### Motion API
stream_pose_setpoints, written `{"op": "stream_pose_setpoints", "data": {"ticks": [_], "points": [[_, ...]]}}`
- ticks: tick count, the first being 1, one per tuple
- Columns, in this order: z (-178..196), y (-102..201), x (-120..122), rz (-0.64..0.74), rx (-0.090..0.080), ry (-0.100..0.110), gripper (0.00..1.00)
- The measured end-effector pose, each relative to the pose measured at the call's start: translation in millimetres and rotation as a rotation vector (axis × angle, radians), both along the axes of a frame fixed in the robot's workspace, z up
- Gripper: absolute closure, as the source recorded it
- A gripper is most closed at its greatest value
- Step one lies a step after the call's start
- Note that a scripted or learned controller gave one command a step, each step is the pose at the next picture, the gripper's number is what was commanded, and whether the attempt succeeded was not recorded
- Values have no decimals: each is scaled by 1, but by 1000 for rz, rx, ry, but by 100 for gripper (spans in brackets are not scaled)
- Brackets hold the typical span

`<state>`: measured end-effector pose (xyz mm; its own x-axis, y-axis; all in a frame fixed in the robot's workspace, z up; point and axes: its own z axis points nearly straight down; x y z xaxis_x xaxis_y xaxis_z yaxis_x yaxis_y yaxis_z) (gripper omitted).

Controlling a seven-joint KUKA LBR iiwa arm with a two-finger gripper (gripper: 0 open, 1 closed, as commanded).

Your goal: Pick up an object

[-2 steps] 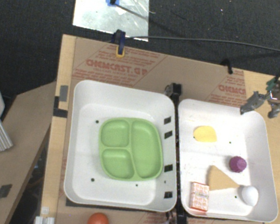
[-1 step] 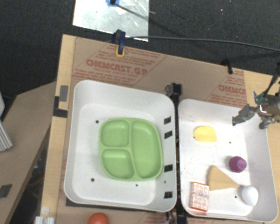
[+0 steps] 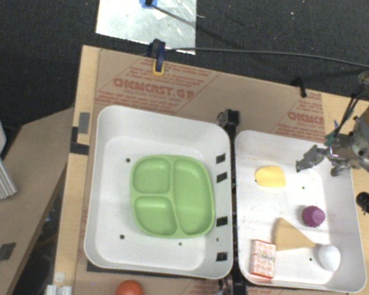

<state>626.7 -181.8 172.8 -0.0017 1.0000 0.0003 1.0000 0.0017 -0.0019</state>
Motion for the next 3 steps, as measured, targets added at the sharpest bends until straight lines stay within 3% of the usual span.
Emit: {"op": "stream_pose_setpoints", "data": {"ticks": [1,2,3], "points": [[-51,-7,6,-1,0,0,0],[-36,-8,9,1,-2,-8,100],[11,-15,12,0,-3,-9,100]]}}
